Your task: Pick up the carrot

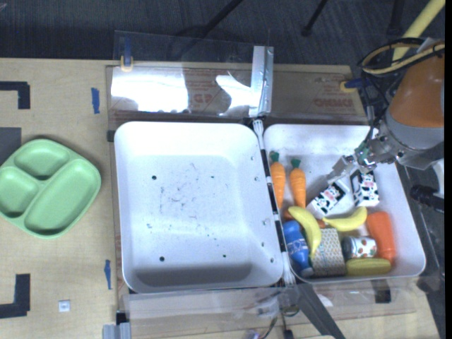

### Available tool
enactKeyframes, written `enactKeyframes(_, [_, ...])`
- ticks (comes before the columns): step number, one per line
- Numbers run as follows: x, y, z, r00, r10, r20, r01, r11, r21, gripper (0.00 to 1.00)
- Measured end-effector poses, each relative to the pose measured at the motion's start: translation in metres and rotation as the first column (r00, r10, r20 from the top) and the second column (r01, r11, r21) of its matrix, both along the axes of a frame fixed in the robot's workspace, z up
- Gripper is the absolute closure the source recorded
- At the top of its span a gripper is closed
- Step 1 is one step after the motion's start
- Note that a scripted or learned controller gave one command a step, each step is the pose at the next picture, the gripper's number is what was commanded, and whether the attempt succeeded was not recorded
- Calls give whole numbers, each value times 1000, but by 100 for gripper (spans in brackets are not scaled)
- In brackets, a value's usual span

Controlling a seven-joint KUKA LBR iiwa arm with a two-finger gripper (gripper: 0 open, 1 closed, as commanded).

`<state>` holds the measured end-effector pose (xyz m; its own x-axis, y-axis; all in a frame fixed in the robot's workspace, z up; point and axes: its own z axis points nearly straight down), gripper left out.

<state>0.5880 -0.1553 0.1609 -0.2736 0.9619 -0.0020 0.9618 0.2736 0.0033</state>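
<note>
Two carrots lie side by side against the left wall of the right bin [413, 210], green tops pointing to the back: one carrot [277, 183] next to the wall and a second carrot [297, 186] just right of it. My gripper [355, 168] hangs over the back right part of this bin, above a black-and-white cow-patterned toy [329, 199]. It is open, with nothing between its fingers. It stands well to the right of both carrots, about a carrot's length away.
The right bin also holds a banana [308, 224], a second yellow banana [347, 221], a blue bottle [296, 246], an orange piece [382, 233] and a small can [359, 247]. The left bin [141, 147] adjoins it. A green divided plate [46, 186] sits at far left.
</note>
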Motion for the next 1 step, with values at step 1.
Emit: enactKeyframes(1, [31,-5,68,1000,-4,-1,4,1000,0,0])
